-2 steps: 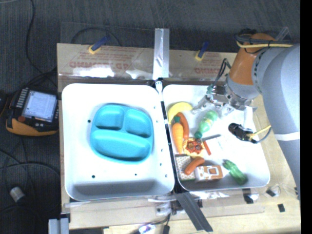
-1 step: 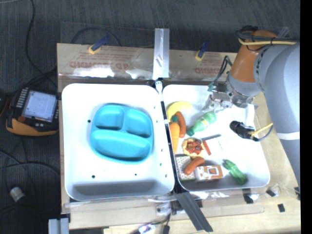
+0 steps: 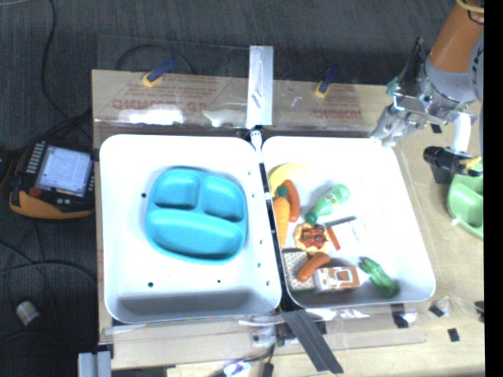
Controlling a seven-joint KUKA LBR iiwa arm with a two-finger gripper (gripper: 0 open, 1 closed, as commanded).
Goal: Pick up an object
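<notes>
The right bin holds several toy foods. A yellow banana lies at its upper left, with a red sausage and an orange carrot beside it. A pale green vegetable sits in the middle. Lower down are a pizza slice, a hot dog, a small printed box and a dark green vegetable. My gripper hangs over the bin's far right corner, away from all of them, with nothing seen in it.
The left bin carries a blue divided plate. A green object stands on the bench right of the bins. A handheld device lies on the floor at the left. Clamps hold the back board.
</notes>
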